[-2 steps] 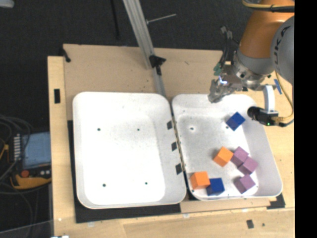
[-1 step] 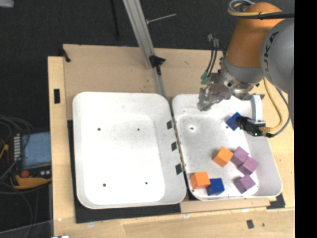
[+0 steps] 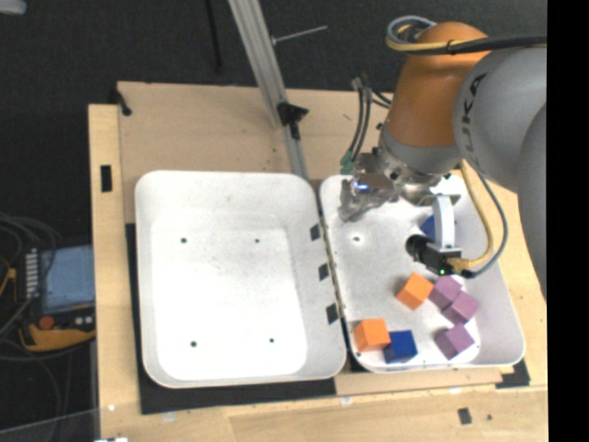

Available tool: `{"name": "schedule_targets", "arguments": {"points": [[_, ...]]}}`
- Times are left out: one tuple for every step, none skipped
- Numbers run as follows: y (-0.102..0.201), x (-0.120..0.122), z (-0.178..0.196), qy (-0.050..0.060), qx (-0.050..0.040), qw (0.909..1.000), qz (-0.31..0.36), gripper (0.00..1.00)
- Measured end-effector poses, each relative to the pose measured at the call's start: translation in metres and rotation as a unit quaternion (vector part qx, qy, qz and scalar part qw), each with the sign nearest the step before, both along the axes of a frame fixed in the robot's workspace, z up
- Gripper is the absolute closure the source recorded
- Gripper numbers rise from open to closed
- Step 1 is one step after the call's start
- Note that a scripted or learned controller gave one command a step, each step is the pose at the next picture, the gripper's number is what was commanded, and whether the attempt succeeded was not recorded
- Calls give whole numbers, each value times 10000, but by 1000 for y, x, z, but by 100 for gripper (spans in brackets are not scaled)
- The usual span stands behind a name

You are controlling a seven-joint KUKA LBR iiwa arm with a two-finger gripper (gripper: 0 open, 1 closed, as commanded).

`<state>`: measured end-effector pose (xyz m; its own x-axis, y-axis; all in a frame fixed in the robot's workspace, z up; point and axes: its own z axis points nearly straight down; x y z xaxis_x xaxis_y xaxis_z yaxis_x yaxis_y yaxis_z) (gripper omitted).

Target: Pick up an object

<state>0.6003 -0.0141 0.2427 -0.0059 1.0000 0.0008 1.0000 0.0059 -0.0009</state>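
Note:
My gripper [image 3: 354, 201] hangs over the far left corner of the right bin [image 3: 368, 247], below the orange wrist band. Nothing is visible held in it. Small blocks lie toward the bin's near right: an orange block [image 3: 415, 290], two purple blocks [image 3: 448, 293] [image 3: 462, 308] touching each other, and a third purple block [image 3: 455, 341]. At the front edge an orange block [image 3: 372, 333] sits next to a blue block [image 3: 400, 346]. Another blue piece [image 3: 429, 225] is partly hidden behind a white part on the arm.
The left bin [image 3: 230, 274] lies beside the right one, with black clips [image 3: 324, 270] along the shared rim. A slanted metal pole [image 3: 267, 72] rises behind the bins. A cable [image 3: 488, 238] loops from the arm over the right bin's right side.

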Motion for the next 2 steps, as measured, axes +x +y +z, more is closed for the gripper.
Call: {"name": "schedule_targets", "arguments": {"points": [[58, -15, -9, -2, 2, 10000, 6, 100], [110, -23, 2, -13, 8, 10000, 13, 100]]}}
